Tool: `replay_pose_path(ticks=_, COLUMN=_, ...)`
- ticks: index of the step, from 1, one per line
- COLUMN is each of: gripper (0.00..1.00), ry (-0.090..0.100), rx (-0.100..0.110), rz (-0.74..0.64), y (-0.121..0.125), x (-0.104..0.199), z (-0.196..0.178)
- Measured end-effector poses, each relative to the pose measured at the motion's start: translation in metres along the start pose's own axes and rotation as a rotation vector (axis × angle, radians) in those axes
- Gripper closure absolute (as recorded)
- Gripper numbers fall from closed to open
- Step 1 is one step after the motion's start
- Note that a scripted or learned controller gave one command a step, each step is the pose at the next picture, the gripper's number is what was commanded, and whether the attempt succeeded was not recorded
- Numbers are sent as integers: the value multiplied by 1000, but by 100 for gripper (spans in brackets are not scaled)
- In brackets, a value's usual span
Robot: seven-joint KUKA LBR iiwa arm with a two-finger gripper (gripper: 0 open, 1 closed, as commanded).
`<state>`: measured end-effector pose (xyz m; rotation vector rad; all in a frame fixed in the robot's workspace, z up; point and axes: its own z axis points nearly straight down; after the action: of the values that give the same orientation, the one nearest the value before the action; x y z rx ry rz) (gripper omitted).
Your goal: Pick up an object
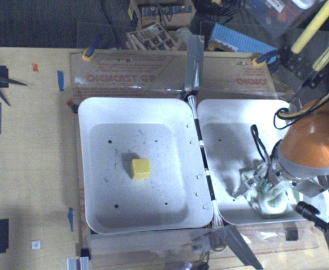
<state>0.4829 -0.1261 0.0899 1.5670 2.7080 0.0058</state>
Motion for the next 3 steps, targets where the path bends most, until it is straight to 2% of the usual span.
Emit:
replay_pose_path(ticks=1, gripper=100, ry=-6, rx=-7, rz=6, y=0, x=-3, z=-11)
replay_pose_path(ticks=2, gripper=100, ry=-1, rx=-2, rz=335, y=1, x=0, z=0)
replay_pose_path(ticks=3, gripper=100, ry=-4, rx=-1, rz=617, y=-33, x=-59, z=0)
